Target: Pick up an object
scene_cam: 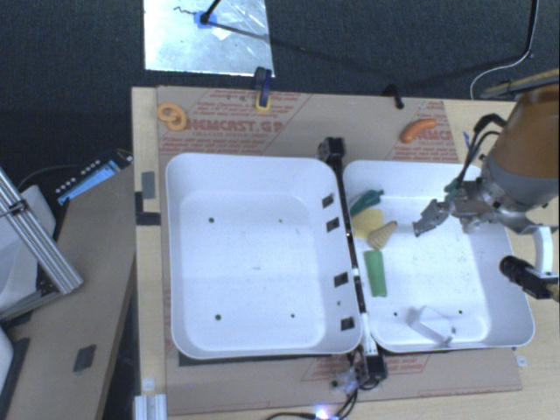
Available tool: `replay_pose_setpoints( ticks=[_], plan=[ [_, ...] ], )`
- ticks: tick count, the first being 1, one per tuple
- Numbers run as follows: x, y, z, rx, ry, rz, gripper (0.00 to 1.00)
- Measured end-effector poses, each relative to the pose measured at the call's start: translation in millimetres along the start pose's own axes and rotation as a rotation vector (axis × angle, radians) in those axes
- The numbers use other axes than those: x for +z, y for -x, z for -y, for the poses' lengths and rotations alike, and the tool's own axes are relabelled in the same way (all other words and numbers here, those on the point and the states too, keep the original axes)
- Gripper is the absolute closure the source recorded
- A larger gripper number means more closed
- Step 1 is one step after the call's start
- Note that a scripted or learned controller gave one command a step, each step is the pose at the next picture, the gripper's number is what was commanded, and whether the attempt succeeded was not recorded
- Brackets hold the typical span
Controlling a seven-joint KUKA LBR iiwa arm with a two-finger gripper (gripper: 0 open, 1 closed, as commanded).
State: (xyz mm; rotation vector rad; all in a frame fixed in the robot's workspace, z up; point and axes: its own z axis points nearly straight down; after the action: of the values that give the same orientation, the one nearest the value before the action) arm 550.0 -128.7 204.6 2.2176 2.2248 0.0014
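Note:
The right bin [499, 322] holds several small items near its left wall. These are a dark green leafy piece [366, 200], a yellow lump [367, 220], a tan cone [382, 232] and a green bar [375, 272]. A white block [430, 325] lies near the bin's front. My gripper [427, 218] hangs over the right bin's middle, just right of the tan cone and apart from it. The grey arm with its orange band [529, 138] reaches in from the right.
The left bin [254, 261] sits beside the right one, with a black divider [350, 261] between them. On the cardboard behind the bins lie an orange pretzel shape [171, 115], an orange sausage shape [418, 130] and a yellow clamp [262, 90]. A foil sheet [208, 24] lies further back.

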Motion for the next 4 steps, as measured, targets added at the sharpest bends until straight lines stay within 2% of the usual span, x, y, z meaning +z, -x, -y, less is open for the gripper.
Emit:
replay_pose_setpoints(
  ticks=[1,2,3,4],
  plan=[
    [115.4,-10.6,-49.6,-0.004,-0.002,0.000,0.00],
    [119.9,-42.1,-63.6,-0.004,0.003,0.000,0.00],
    [108.7,-41.0,-64.0,-0.002,0.005,0.000,1.00],
    [-40.7,-111.9,-96.6,-0.010,0.018,-0.001,1.00]
  ],
)
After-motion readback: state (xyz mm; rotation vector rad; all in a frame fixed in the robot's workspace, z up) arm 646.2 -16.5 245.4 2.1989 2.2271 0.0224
